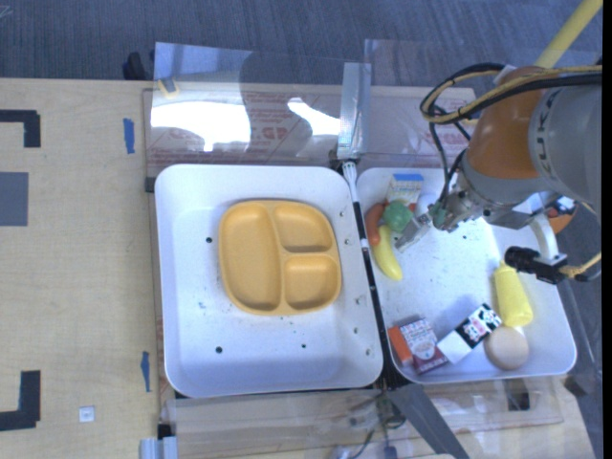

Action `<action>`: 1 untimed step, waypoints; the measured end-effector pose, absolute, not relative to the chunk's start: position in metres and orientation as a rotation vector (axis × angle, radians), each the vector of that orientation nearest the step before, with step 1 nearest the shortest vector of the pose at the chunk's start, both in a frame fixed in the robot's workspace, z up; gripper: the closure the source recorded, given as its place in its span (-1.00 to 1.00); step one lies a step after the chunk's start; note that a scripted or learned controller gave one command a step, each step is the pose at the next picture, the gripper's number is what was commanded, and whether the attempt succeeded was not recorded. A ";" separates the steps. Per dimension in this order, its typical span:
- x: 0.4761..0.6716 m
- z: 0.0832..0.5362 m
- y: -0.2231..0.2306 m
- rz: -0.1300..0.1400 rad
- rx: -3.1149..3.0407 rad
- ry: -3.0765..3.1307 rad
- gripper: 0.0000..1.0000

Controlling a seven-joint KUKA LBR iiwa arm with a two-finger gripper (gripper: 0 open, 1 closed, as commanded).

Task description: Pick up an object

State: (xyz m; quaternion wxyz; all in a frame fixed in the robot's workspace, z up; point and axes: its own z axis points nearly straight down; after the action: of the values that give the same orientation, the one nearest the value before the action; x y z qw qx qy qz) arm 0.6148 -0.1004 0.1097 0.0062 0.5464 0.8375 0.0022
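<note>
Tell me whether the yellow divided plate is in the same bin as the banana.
No. The yellow divided plate lies alone in the left bin, while the banana lies in the right bin.

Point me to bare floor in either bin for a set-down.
Left bin: bare margin all around the yellow divided plate, widest below it. Right bin: open middle between banana and yellow bottle. Crowded along the bottom edge and top-left corner.
</note>
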 end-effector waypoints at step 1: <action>0.655 0.091 -0.112 -0.057 1.955 2.531 -1.00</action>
State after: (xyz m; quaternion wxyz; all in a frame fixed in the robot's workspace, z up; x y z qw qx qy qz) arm 0.6545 -0.1117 0.0912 -0.0288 0.6110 0.7909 -0.0178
